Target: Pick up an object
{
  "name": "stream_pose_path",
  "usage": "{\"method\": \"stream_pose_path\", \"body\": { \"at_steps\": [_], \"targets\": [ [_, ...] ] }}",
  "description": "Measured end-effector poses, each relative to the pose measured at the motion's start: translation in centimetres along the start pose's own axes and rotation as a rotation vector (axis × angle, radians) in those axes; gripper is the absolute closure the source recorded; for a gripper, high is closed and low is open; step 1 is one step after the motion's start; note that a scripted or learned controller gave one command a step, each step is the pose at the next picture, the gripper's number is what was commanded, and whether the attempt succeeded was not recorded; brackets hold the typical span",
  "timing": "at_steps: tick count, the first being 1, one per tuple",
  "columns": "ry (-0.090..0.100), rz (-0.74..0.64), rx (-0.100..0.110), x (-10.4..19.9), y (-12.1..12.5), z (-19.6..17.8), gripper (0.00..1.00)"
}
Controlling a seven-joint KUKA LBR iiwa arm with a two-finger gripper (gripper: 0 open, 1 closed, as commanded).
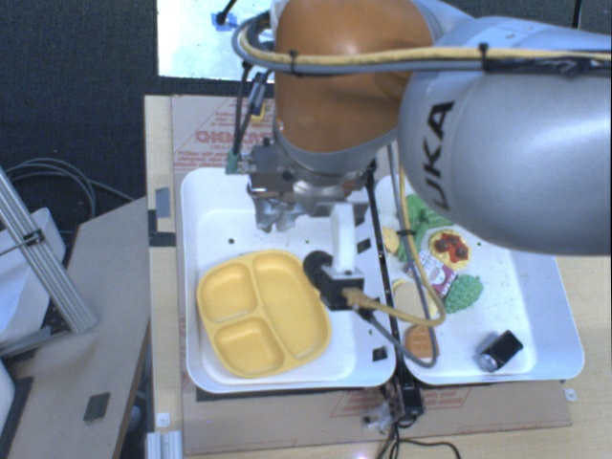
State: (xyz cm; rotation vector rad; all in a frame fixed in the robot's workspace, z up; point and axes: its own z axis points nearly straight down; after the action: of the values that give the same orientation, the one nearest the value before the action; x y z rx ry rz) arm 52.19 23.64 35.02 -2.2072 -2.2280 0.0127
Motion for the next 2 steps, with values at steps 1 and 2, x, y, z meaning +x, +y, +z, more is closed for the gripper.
{"method": "stream_pose_path", "body": {
  "at_steps": [1, 2],
  "targets": [
    [0.008, 0.011, -0.024, -5.6, -3.7, -12.2, 1.0],
    [0.008, -0.001, -0.019, 0.1, -3.8, -18.9, 1.0]
  ]
}}
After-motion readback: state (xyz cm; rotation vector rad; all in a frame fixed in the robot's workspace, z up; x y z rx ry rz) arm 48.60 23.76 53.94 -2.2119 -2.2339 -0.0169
